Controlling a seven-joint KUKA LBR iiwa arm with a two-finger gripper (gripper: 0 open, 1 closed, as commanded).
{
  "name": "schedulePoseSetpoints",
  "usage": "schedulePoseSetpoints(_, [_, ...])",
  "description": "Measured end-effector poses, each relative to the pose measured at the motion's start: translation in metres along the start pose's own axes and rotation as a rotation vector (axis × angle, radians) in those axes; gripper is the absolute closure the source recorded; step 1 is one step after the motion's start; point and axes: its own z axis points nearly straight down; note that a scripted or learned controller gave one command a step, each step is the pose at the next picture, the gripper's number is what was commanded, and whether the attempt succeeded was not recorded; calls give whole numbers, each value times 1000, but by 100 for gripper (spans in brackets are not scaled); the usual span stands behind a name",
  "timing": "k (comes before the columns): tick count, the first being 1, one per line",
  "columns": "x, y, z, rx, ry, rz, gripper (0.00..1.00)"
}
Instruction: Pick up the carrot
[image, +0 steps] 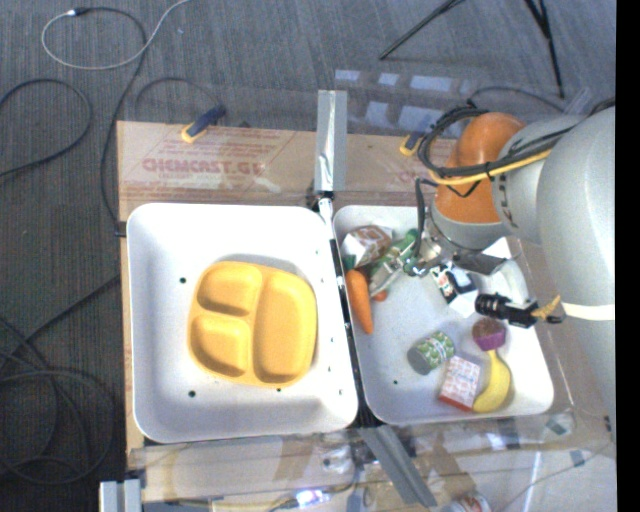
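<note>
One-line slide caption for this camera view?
Gripper hovers in the right bin beside the carrot; yellow tray in the left bin.

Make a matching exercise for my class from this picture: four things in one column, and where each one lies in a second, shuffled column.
Things:
1. carrot
2. yellow tray
3. banana
4. green can

Places:
A. in the left bin, alone
B. by the front right corner of the right bin, next to a red and white box
C. along the left wall of the right bin
D. near the middle of the right bin, left of the box

Pairs: 1-C, 2-A, 3-B, 4-D
</note>
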Motion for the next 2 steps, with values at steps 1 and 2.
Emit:
schedulePoseSetpoints(1, [-1,2,-11,-4,-4,-2,100])
schedulePoseSetpoints(2, [101,-2,-95,-2,-1,48,100])
